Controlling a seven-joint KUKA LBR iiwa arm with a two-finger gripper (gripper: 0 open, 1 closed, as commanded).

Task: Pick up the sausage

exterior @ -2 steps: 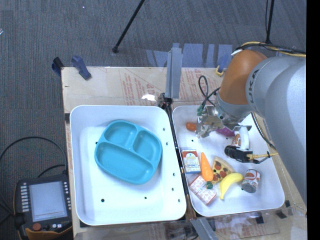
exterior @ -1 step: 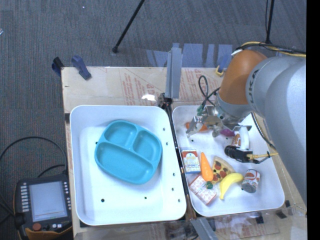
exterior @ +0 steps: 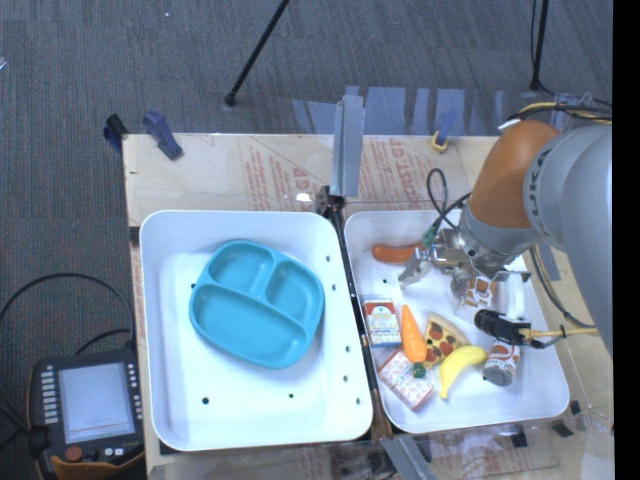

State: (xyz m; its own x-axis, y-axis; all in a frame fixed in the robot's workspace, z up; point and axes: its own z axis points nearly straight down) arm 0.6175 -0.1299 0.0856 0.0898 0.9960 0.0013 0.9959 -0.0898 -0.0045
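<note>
The sausage (exterior: 394, 253), a short orange-red link, lies in the right bin (exterior: 555, 388) near its far left corner. My gripper (exterior: 421, 265) hangs low over that bin, just right of the sausage's right end and close against it. The wrist and the orange-banded arm reach in from the right and hide part of the bin floor behind the gripper. From this angle I cannot say whether the gripper touches the sausage.
The right bin also holds a carrot (exterior: 412, 334), a pizza slice (exterior: 445, 336), a banana (exterior: 459, 367), a small carton (exterior: 380, 322), a red box (exterior: 406, 380) and a can (exterior: 500, 365). A blue divided plate (exterior: 257, 303) lies in the left bin (exterior: 165, 238).
</note>
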